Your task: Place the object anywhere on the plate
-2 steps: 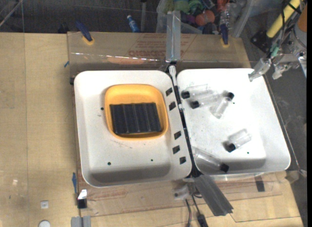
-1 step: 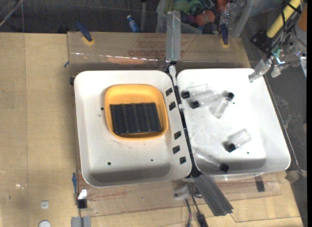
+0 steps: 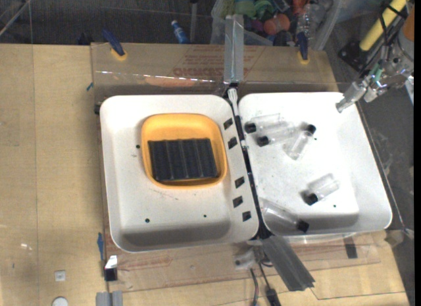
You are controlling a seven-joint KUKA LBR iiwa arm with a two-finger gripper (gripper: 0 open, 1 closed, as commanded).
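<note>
The gripper is hanging over the far right corner of the right bin, and I cannot tell how it is set. The clear little bottles with black caps are lying close together there, well apart from the orange plate in the left bin. They look slippery, so one could be sliding away, and the divider between the bins is standing in the way.

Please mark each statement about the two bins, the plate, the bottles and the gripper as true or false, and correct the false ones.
1. The yellow plate sits in the left bin. True.
2. A clear bottle lies on the plate. False: it lies in the right bin.
3. The gripper is near the right bin's far right corner. True.
4. The plate carries a dark ridged insert. True.
5. All bottles have red caps. False: the caps are black.
</note>
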